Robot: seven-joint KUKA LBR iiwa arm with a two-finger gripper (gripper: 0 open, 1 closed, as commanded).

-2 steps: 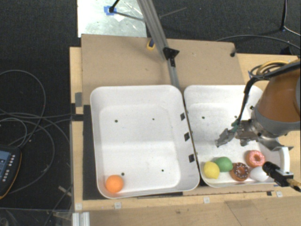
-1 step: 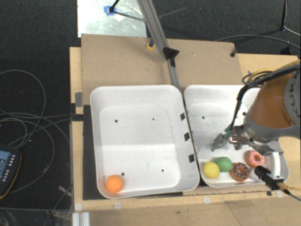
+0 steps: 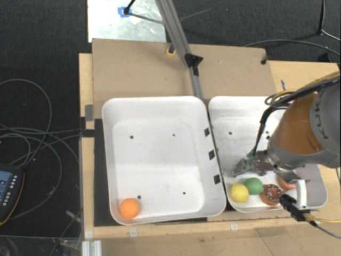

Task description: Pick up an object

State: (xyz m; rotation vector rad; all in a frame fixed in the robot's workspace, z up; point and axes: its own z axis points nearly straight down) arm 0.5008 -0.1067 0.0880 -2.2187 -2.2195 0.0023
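In the right bin (image 3: 234, 121), a yellow ball (image 3: 240, 192), a green round object (image 3: 254, 185) and a brown-red ring-shaped object (image 3: 271, 194) lie clustered at the near edge. A small red piece (image 3: 287, 184) lies just right of them, partly hidden by the arm. An orange ball (image 3: 129, 208) rests in the near left corner of the left bin (image 3: 154, 116). My gripper (image 3: 242, 168) hangs low in the right bin, just above and slightly left of the yellow and green objects. Nothing is visibly held.
The grey arm with its orange band (image 3: 298, 129) covers the right side of the right bin. A slanted metal pole (image 3: 178, 31) crosses the back of the bench. Cables and a handheld pendant (image 3: 8, 188) lie on the floor to the left.
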